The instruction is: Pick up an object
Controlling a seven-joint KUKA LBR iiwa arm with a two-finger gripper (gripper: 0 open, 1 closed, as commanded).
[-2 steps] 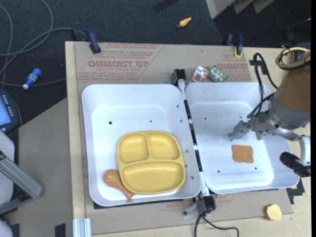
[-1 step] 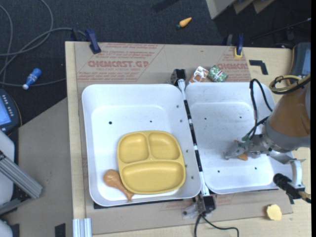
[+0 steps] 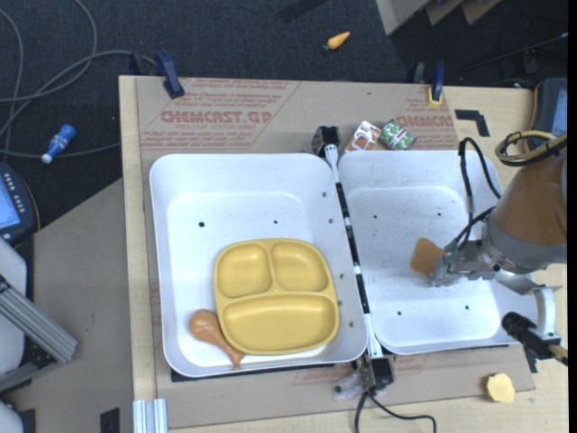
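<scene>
A yellow three-compartment plate (image 3: 273, 296) lies in the left bin (image 3: 180, 206), with an orange drumstick-shaped toy (image 3: 212, 330) beside its lower left corner. In the right bin (image 3: 397, 197) a small orange-brown object (image 3: 424, 257) rests on the floor. My gripper (image 3: 444, 269) sits low in that bin, right up against the object's right side. Whether the object is between the fingers is not visible.
Small packets (image 3: 382, 136) lie on the bench behind the right bin. A yellow piece (image 3: 499, 387) rests on the bench at the front right. An orange bit (image 3: 337, 40) and a blue bottle (image 3: 59, 141) lie on the dark floor beyond the bench.
</scene>
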